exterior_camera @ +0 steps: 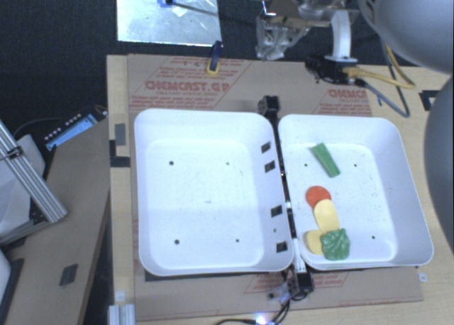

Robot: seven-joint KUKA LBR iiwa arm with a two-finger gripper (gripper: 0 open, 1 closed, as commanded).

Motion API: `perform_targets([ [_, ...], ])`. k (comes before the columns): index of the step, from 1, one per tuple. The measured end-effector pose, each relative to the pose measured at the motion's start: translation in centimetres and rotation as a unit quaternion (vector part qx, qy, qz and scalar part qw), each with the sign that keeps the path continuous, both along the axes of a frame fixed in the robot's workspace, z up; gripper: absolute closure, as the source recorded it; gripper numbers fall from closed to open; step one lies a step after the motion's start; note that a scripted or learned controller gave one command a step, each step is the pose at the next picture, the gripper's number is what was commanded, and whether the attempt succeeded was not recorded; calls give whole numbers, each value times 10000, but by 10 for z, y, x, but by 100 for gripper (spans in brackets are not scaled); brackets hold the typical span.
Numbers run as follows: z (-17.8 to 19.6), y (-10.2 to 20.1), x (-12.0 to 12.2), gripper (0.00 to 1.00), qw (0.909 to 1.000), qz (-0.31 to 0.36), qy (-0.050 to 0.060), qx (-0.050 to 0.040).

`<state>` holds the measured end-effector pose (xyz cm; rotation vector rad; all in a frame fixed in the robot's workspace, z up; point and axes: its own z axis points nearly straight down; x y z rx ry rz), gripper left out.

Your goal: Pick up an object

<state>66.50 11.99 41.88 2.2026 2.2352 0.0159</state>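
The left bin [202,196] lies beside the right bin [397,189], which carries every candidate, all toward its left side. A green block [325,159] lies there with its long axis running from upper left to lower right. Below it sit an orange disc [318,194], a yellow piece [325,213] touching it, and a green leafy piece [335,244] at the near end. The jaws [273,43] hang above the worktop's far edge, beyond the bins; whether they are open or shut I cannot tell, though nothing seems held. The objects lie nearer the camera and slightly right of the jaws.
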Motion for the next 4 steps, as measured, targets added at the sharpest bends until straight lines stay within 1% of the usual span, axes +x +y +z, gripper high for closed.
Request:
perform_targets([
  [1, 26, -3, 4, 100, 10000, -48, 31, -24],
  [2, 77, -10, 3, 100, 10000, -43, 23, -20],
  [3, 118, -22, 3, 100, 10000, -68, 21, -21],
  [4, 111, -75, 3, 100, 10000, -76, 41, -24],
])
